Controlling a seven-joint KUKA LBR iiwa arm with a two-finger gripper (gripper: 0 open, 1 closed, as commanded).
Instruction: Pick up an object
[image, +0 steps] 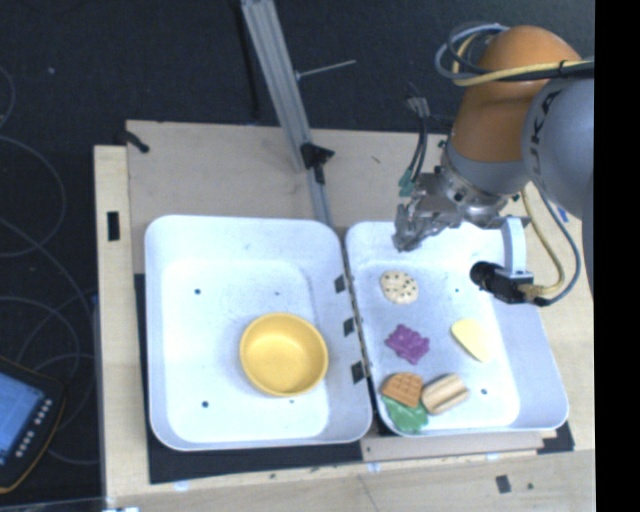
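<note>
Left, yellow bowl (284, 353) in bin (180, 300), right bin (520, 380), toy foods.

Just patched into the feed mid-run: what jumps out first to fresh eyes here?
The big grey arm with its orange band reaching in from the right, its gripper hanging over the far end of the right white bin. Next, the round yellow bowl sitting in the left white bin. Then the small toy foods in the right bin: a speckled cookie, a purple grape bunch and a yellow wedge.

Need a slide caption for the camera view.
Hand above right bin holding toy foods; yellow bowl in left bin.
</note>
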